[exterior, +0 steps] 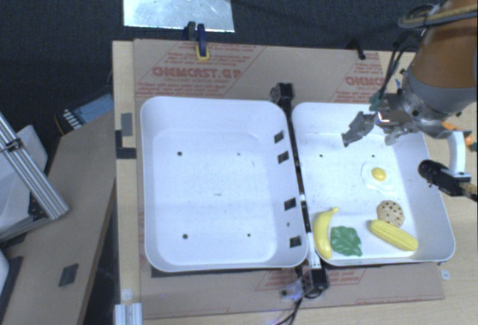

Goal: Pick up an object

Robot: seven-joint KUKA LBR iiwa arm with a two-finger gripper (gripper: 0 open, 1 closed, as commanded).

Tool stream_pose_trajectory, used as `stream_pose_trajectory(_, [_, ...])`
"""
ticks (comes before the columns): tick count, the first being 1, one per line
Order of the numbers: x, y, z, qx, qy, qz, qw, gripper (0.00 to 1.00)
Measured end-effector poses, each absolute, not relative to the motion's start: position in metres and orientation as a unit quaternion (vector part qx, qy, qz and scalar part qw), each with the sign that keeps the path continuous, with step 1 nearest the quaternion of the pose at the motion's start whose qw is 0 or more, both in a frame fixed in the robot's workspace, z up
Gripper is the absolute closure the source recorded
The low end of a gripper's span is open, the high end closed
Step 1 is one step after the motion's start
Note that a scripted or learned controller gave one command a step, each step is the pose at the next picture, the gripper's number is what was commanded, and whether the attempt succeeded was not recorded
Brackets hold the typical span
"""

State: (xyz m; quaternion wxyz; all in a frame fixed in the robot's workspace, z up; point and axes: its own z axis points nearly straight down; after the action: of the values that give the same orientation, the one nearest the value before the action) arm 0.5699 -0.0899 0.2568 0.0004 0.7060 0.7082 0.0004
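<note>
My gripper (pixel 373 129) hangs with fingers spread, holding nothing, over the right white plastic bin (pixel 448 245); the flat toy fried egg (pixel 377 175) lies just nearer me, slightly right of it.

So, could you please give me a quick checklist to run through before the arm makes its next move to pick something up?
1. Objects available in the right bin: ok; fried egg, cookie, corn cob, banana and green leaf lie there.
2. Gripper over the right bin: ok, above its far part.
3. Gripper free of any object: ok, nothing between the fingers.
4. Gripper lined up over a target: not ok; the egg lies nearer the camera.
5. Targets separated: banana and leaf touch, not ok; egg apart, ok.
</note>
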Motion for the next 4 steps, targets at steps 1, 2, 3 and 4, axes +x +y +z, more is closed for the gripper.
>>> stream_pose_trajectory(1, [0.576, -0.03, 0.362, 0.703, 0.711, 0.0047, 0.004, 0.0])
stream_pose_trajectory(2, [0.526, 0.021, 0.472, 0.703, 0.711, 0.0067, 0.004, 0.0])
stream_pose_trajectory(3, [0.485, 0.075, 0.54, 0.703, 0.711, 0.0051, 0.002, 0.0])
stream_pose_trajectory(4, [0.487, 0.071, 0.547, 0.704, 0.71, 0.0028, 0.002, 1.0])
